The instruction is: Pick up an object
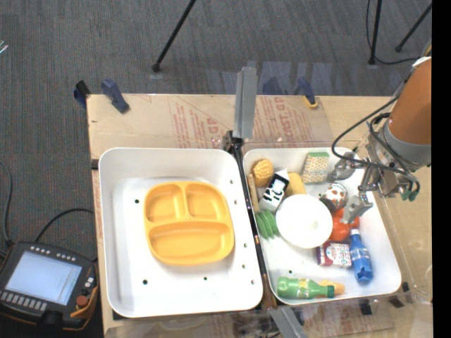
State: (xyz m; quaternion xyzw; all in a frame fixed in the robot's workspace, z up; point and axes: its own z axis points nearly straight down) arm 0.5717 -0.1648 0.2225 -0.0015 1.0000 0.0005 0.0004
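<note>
The gripper [354, 210] hangs low over the right bin [392, 255], near its right side, with the grey arm and its orange band reaching in from the right. This looks like the approach step: the tool is down among the objects, but nothing can be seen held in it, and whether it is open or closed I cannot tell, since cables and wrist hardware crowd that spot.

The thing nearest under it is an orange-red rounded object [341, 232] (possibly a toy fruit), lying just beside the white round plate [304, 221] and touching or nearly touching the blue bottle [360, 256]. That seems the likeliest target. The next move would call for a short, straight descent centred on it, then a close and a clean lift.

The bin is crowded. A small can [335, 192] lies just left of the gripper, a red-labelled packet [334, 255] sits below the orange-red object, and a green bottle [305, 286] lies along the near wall. Further left are a yellow corn cob [263, 169], a black-and-white box [275, 190], and a green sponge-like block [316, 166]. The plate's edge and the blue bottle could block the gripper on either side.

The left bin [120, 259] holds a yellow divided tray [189, 222], well apart from the action. Both bins rest on the worktop [162, 122].
</note>
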